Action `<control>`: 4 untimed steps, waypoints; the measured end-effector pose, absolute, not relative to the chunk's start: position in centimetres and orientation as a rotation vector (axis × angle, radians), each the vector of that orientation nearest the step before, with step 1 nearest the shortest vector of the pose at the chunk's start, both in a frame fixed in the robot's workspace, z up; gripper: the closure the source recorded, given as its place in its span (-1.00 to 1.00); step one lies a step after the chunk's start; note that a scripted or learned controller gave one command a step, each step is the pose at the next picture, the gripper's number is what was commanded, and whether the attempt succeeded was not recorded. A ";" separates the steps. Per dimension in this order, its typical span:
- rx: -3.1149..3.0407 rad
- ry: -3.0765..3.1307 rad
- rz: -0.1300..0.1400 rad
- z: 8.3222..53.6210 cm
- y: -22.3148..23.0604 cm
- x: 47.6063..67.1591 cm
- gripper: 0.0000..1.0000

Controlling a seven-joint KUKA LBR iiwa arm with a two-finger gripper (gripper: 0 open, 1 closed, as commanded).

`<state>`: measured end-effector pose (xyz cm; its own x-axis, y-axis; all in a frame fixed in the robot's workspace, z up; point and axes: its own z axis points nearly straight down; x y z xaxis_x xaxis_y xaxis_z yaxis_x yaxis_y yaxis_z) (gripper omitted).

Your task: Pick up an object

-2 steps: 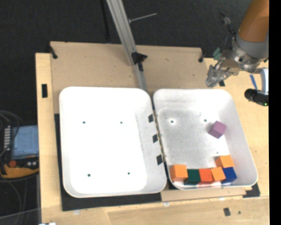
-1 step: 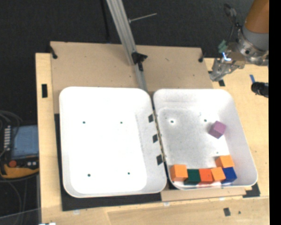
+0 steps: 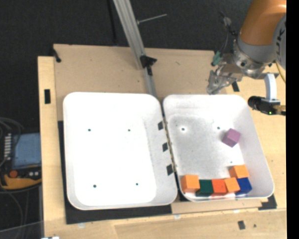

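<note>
My gripper (image 3: 217,87) hangs over the far rim of the right bin (image 3: 209,101), above and left of a purple block (image 3: 231,137) that lies alone in the bin's middle right. Nothing shows between the fingers. Along the bin's near edge sits a row of blocks: an orange one (image 3: 191,182), a dark green one (image 3: 205,186), a red-orange one (image 3: 219,185), an orange one (image 3: 231,184), a blue one (image 3: 243,184), and another orange one (image 3: 238,172) just behind them.
The left bin (image 3: 70,133) stands beside the right one, with black clips between them. A slanted metal rail (image 3: 134,36) rises behind the bins. Cables and a blue device (image 3: 25,151) lie off the bench's left side.
</note>
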<state>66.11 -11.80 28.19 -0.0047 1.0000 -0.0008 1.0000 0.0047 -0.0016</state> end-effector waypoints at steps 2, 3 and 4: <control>-2.215 -2.226 0.002 26.6 -2.4 61.7 1.00; -2.213 -2.227 0.002 25.2 3.0 59.2 1.00; -2.214 -2.227 0.002 23.9 7.3 57.8 1.00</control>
